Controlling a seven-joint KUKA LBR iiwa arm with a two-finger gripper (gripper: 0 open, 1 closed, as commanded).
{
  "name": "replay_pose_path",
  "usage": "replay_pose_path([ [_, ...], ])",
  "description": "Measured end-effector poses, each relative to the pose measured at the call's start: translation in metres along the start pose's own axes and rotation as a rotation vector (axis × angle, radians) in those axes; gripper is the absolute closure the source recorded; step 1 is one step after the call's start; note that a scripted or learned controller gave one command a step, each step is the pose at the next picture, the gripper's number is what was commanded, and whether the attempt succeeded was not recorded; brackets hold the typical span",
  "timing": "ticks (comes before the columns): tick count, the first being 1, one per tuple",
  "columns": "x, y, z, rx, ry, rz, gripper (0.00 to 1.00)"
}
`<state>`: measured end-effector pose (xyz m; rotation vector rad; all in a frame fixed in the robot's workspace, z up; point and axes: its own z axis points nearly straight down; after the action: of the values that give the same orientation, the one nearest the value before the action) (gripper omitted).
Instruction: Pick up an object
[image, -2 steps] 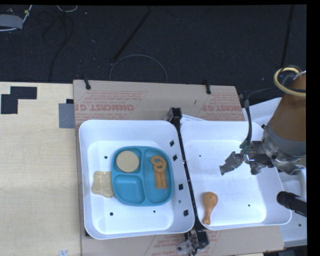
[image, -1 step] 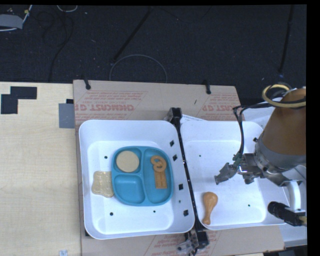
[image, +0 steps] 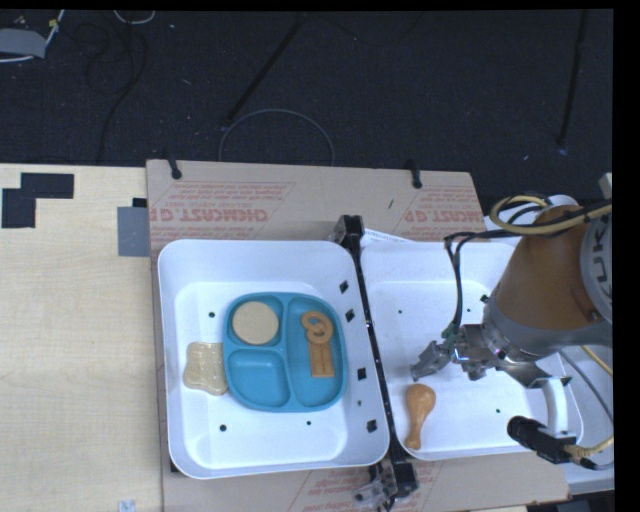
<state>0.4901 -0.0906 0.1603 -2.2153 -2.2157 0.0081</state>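
Camera view: tan drumstick (image: 417, 410), bulb end up, lies near the front rim of the right bin (image: 420, 275), just below the pincer (image: 428, 361); pincer opening can't be judged. Left bin (image: 190, 270) holds a blue divided tray (image: 262, 385) carrying a round cracker (image: 254, 322) and brown key-shaped piece (image: 319, 343), beige biscuit (image: 205, 367) touching its left edge.

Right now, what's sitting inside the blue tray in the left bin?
The blue tray holds a round tan disc in its upper left compartment and a brown key-shaped piece in its right compartment. The lower left compartment shows bare blue. What lies under the tray is hidden.

Hand (image: 428, 362) low, wrist tilted leftward
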Motion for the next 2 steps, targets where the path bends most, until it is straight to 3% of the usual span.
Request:
replay_pose_path([
  [1,0.003,0.001,0.044,-0.001,0.0,0.0,0.0],
  [2,0.001,0.002,0.032,-0.002,0.0,0.007,1.0],
])
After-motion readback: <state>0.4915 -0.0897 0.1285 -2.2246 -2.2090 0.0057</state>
